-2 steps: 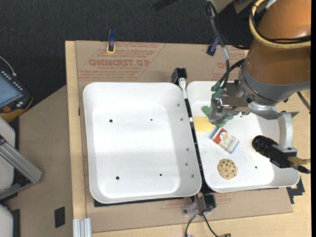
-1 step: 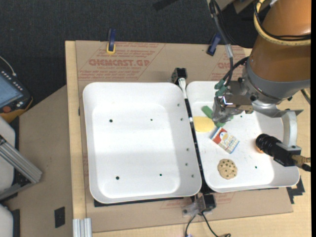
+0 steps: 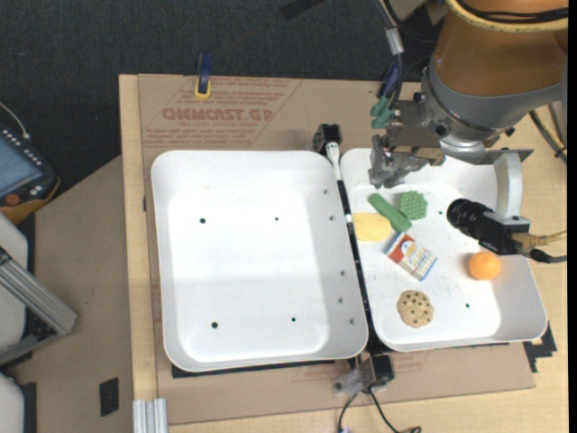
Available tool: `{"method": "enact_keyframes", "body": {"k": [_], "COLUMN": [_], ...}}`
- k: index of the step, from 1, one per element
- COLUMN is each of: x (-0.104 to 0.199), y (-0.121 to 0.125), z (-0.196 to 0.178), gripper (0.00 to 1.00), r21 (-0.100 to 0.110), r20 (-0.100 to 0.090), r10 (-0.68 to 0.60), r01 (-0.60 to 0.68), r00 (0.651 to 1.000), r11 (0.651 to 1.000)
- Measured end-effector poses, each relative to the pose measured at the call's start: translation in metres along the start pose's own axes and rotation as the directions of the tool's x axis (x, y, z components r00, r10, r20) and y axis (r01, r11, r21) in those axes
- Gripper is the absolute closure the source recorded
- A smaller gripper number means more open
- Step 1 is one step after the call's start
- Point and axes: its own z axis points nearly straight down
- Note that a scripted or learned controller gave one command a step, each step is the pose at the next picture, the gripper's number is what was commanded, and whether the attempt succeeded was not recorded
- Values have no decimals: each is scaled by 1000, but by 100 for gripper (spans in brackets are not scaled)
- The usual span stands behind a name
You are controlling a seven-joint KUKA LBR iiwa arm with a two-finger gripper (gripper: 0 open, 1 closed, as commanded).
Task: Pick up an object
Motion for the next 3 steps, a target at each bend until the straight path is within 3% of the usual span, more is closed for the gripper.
{"method": "enact_keyframes", "body": {"k": [1,2,3], "x": [-48,12,-59], "y": [-41,-38,-40], "z": [32,-38,37], "gripper": [100,100,100], "r21": [13,-2,15], "r20": [1,-2,3], "r10": [8,-4,12], "r01": [-8,4,-12], "r00": [1000,1000,1000], "r11": [1000,1000,1000]}}
